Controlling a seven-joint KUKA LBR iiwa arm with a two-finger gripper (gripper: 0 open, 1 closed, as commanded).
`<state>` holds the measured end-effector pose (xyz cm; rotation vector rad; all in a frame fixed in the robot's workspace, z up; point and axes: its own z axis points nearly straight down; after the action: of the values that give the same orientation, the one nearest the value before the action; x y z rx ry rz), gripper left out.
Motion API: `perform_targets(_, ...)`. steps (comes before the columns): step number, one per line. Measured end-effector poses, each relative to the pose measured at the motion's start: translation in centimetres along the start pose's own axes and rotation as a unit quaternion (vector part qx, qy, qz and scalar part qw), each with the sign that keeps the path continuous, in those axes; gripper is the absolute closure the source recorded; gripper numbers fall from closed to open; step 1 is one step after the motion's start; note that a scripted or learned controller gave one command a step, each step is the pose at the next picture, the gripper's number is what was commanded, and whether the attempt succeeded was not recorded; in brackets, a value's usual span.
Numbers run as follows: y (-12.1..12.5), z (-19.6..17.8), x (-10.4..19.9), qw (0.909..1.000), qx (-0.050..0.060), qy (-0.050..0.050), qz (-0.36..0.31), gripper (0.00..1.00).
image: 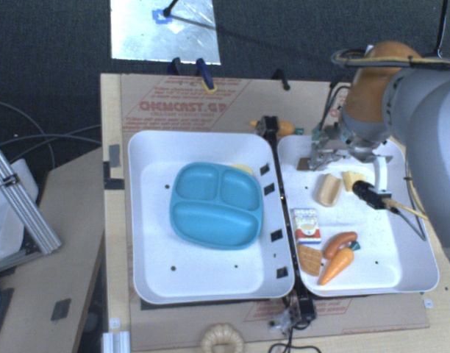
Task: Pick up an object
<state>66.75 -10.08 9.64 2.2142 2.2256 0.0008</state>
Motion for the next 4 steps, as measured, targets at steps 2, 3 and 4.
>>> perform_targets(2, 0.4, -12.9, -1.2, 1.0, -0.004, 0.0, 0.002, 1.0)
perform_targets(3, 0.5, -12.9, -1.1, 1.0, -0.001, 0.0, 0.001, 1.0)
perform_targets(4, -3.3, -12.5, 1.3, 1.0, 0.001, 0.001, 0.0, 1.0)
